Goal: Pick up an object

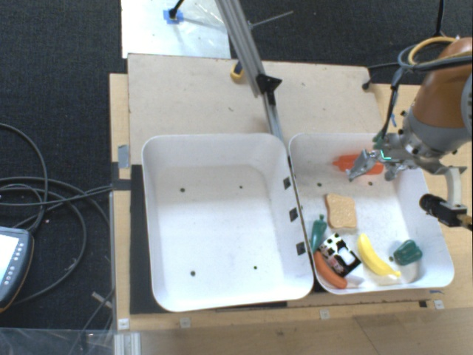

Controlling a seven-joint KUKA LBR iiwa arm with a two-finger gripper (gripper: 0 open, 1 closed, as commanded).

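Observation:
My gripper point(375, 167) hangs over the far part of the right bin point(436, 231), right above an orange-red object point(344, 163) lying on the bin floor. Part of that object is hidden behind the grey fingers point(361, 166). Nearer the front lie a tan slice of bread point(341, 211), a yellow banana point(375, 256), a dark green object point(407, 253), a green pepper-like piece point(318, 231), a red sausage-like piece point(329, 269) and a black-and-white block point(341, 253).
The left bin point(214, 220) stands beside the right one, sharing a middle wall. A grey pole point(244, 35) slants over the bench from the top. Cables and a tablet point(11, 261) lie on the floor at left.

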